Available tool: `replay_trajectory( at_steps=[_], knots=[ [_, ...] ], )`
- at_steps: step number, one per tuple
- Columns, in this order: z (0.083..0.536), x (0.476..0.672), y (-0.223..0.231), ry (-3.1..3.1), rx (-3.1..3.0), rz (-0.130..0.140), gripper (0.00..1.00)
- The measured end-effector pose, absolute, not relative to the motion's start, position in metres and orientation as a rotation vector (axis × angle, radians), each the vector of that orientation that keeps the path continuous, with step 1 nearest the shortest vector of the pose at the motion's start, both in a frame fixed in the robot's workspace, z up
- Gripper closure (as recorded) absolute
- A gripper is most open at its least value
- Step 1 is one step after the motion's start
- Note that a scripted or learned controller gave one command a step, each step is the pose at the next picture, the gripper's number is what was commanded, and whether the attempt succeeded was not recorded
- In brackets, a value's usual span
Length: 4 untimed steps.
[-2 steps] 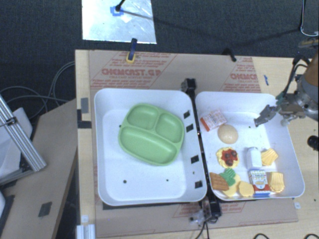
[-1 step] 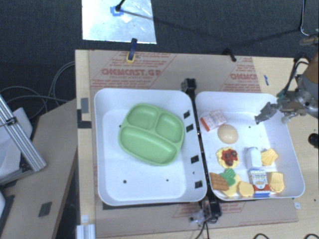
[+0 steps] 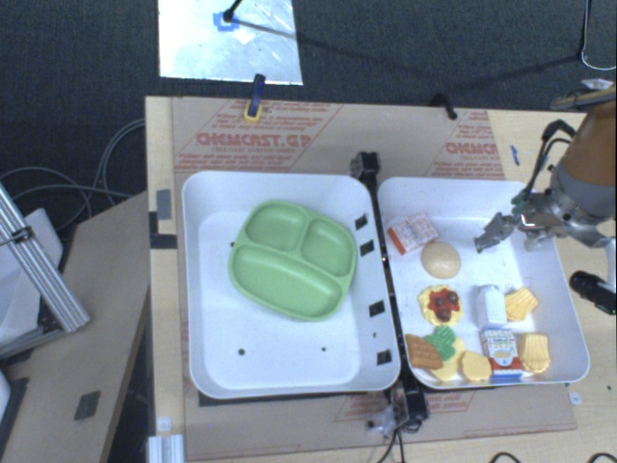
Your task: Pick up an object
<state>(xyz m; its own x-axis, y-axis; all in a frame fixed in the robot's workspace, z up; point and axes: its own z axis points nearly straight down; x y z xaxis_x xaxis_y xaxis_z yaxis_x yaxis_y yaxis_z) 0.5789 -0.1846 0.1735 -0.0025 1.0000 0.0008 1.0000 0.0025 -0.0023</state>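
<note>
- One fixed camera looks down at a slant on the bench from above.
- It stands far enough back that both bins and surrounding floor show.

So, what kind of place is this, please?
Probably a robotics lab test bench: two white bins on brown board, a green divided plate, toy food, and the arm's gripper above the right bin.

The left bin serves as the landmark. In it lies a green divided plate, tilted, with three sections. The bin stands on a brown board printed with red letters. Behind the bin, at the board's far edge, sits a small yellow and blue clamp. Farther back lies a shiny metal sheet. Left of the bin stands an aluminium rail.
</note>
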Motion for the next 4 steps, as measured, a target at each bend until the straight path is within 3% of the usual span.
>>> replay_trajectory(
  at_steps=[2, 3, 4],
  knots=[
    [0.083, 0.578, -0.188, -2.222, -2.219, 0.001, 0.00],
    [0.095, 0.579, -0.188, -2.226, -2.222, -0.003, 1.00],
    [0.156, 0.587, -0.194, -2.231, -2.223, -0.006, 1.00]
  ],
)
